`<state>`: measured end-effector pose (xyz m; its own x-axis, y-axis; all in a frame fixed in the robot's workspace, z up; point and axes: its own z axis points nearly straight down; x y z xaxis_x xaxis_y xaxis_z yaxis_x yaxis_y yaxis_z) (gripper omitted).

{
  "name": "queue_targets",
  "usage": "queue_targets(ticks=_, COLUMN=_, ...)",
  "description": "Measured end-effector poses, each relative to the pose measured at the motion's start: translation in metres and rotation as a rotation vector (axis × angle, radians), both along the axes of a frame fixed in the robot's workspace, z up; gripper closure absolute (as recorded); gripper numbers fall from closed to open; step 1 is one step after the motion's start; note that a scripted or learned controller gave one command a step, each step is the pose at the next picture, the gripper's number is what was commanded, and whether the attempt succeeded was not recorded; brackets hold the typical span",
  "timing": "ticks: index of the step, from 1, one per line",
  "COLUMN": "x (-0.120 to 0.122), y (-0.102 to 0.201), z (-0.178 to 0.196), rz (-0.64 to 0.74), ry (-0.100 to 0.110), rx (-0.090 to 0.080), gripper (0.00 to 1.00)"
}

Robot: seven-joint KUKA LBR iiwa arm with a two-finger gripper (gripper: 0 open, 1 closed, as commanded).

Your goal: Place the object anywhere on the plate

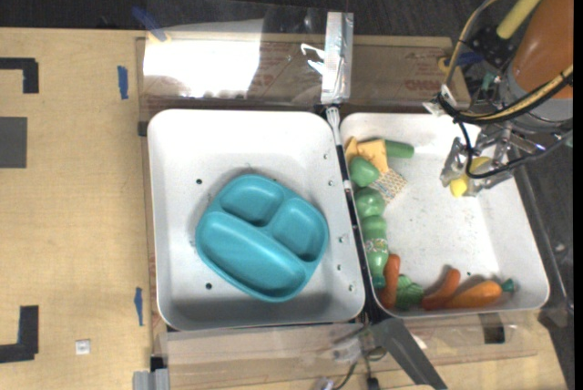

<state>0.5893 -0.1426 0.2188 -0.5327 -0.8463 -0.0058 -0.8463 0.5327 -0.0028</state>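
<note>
Gripper (466,171) sat over the right bin (510,238), up near its far right corner. A small yellow piece (460,187) showed at the fingertips, but the resolution was too poor to tell whether the claw was clamped on it or just above it; can't call the opening either way. If that yellow piece was the task object, it was still well apart from the plate (262,236).

The teal divided plate lay in the left bin (173,197), roughly centred, nothing on it.

Rest of the toy food (372,206) was piled against the right bin's wall nearest the plate, with carrots (465,292) along its near edge.

Risks, as I judged them:
- Weak or partial pinch, so the piece drops on the way across.
- The wall between the bins lies in the path; a low carry could clip it.
- Plate has raised dividers; a release onto a ridge could bounce the piece off.
- Loose cables (483,60) at the wrist might snag.

Faint print on the cardboard (414,74) behind the right bin, unreadable. No other labels.
</note>
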Motion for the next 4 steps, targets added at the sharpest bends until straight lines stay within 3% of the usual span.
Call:
queue_targets(ticks=2, x=0.05, y=0.093, z=0.049, rz=0.552, ry=-0.006, rx=-0.003, gripper=1.0)
queue_targets(ticks=3, x=-0.022, y=0.129, z=0.046, rz=0.668, ry=0.0, rx=-0.003, gripper=1.0)
queue_targets(ticks=4, x=0.031, y=0.169, z=0.072, rz=0.838, ry=-0.004, rx=-0.003, gripper=1.0)
